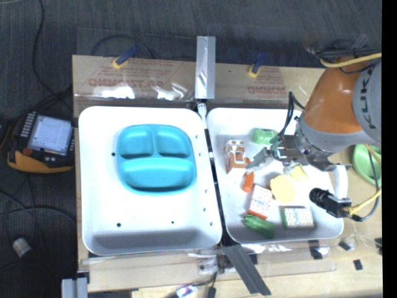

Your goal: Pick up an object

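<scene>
Item: right bin (216, 166), white, shallow, on the bench (291, 79). Contents, scattered:
- small white-and-orange block (234, 154), upper left of the bin
- small orange piece (247, 181), just below that block
- white carton with red print (261, 201), lower middle
- dark green piece (260, 226), at the carton's lower end, near the front wall
- yellow piece (285, 189), middle
- small box with speckled print (296, 216), lower right
- light green piece (263, 136), by the back wall

Item: left bin (93, 185), white, holding a blue divided tray (155, 157).

Item: claw (268, 157), on the grey arm with the orange band (332, 98), reaching in from the right, over the upper middle of the right bin. Whether its fingers are spread or pressed together cannot be told; nothing is seen pinched between them.

Governing relation: the claw's tip points left. The orange piece lies just below and to the left of it; the white-and-orange block lies just beyond the tip to the left; the yellow piece lies just below and to the right. These three are the nearest candidates; which one is intended cannot be told. The orange piece's long axis runs roughly front to back. The carton and the speckled box are farther toward the front wall.
</scene>
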`<state>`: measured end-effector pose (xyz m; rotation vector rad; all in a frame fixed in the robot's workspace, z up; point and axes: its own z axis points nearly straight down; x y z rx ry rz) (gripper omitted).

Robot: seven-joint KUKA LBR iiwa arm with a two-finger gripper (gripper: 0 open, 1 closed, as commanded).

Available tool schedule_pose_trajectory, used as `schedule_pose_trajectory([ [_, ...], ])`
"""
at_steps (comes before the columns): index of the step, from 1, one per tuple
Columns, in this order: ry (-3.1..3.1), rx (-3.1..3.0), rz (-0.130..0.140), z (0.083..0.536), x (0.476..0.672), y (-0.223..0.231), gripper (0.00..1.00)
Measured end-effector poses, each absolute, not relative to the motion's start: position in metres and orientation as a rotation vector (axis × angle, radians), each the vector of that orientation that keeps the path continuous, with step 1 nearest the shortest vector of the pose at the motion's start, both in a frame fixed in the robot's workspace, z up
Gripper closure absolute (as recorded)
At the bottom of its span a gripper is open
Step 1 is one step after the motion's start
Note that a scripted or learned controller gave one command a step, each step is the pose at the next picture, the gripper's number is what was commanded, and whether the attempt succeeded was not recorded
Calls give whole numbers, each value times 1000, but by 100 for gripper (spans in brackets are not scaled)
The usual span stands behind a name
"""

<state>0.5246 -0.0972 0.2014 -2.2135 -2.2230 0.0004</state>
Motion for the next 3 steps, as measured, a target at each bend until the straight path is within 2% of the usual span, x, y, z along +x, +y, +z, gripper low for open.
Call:
schedule_pose_trajectory([
  [1, -2173, -2264, 0, 95, 532, -106, 0],
  [2, -2171, -2259, -2, 103, 532, -105, 100],
  [3, -2178, -2266, 9, 258, 601, -95, 100],
])
